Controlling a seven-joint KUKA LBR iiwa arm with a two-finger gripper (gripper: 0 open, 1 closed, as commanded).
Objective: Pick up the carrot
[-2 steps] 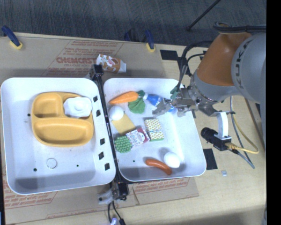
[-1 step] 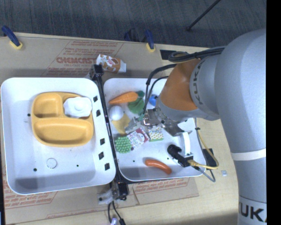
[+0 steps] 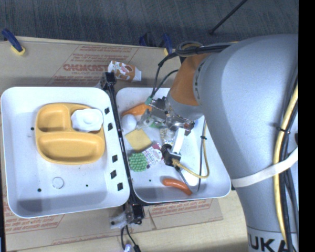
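Note:
The carrot (image 3: 135, 110), orange and tapered, lies near the far left corner of the right bin (image 3: 212, 185). My gripper (image 3: 153, 112) hangs low over that bin, right at the carrot's thicker right end, and the wrist above covers part of it. Whether the carrot sits inside the gripper cannot be made out from this angle.
Around the carrot in the right bin lie a white egg (image 3: 128, 121), a yellow block (image 3: 138, 139), a green bumpy ball (image 3: 138, 161) and a reddish-orange sausage-shaped piece (image 3: 177, 185). The left bin (image 3: 21, 188) holds a yellow divided plate (image 3: 68, 146) with a white object (image 3: 88, 119).

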